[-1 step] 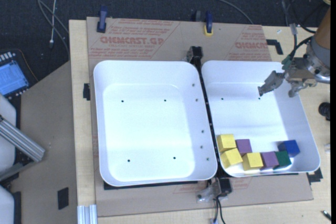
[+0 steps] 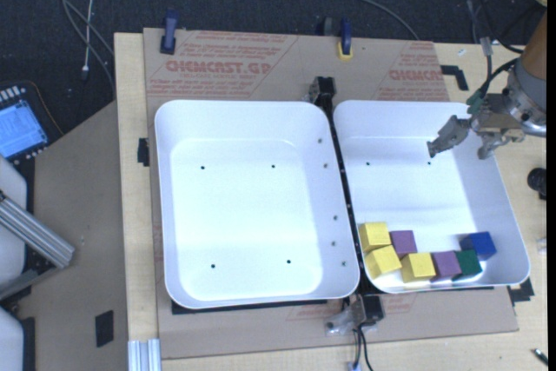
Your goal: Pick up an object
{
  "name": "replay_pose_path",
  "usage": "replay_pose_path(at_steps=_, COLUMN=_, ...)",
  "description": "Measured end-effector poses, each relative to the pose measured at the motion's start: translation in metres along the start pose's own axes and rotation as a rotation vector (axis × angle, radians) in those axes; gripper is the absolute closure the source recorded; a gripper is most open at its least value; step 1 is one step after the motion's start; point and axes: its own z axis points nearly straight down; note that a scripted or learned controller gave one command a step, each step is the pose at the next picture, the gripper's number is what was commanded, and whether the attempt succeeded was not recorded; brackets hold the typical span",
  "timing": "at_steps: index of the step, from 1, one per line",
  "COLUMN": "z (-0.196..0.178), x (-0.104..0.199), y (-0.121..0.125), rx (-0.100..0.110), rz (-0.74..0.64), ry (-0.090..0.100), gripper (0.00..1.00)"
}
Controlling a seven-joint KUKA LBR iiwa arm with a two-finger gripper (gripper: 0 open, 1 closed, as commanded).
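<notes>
Small coloured cubes [image 2: 423, 255], foam-like, bunched along the near edge of the right-hand shallow white plastic bin [image 2: 495, 187].
Near to far: two yellow cubes [image 2: 379, 248] at the left of the bunch, a purple cube [image 2: 403, 241] beside them, another yellow, another purple, then green and blue cubes at the right end, mostly touching. Well beyond them, over the bin's far right corner, the grey two-finger gripper [image 2: 458, 145] hangs with fingers spread, nothing between them, well apart from the cubes.

Open floor across the right bin [image 2: 486, 187]; blocks [image 2: 423, 256] crowded along near wall, touching, tight gaps for fingers.
</notes>
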Motion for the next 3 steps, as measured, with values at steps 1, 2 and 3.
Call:
replay_pose_path(at_steps=1, z=0.060, x=0.004, y=-0.006, rx=0.005, rz=0.000, ry=0.001, gripper=0.00)
replay_pose_path(at_steps=2, z=0.102, x=0.003, y=-0.006, rx=0.004, rz=0.000, ry=0.001, gripper=0.00)
replay_pose_path(at_steps=3, z=0.146, x=0.004, y=-0.013, rx=0.004, rz=0.000, ry=0.001, gripper=0.00)
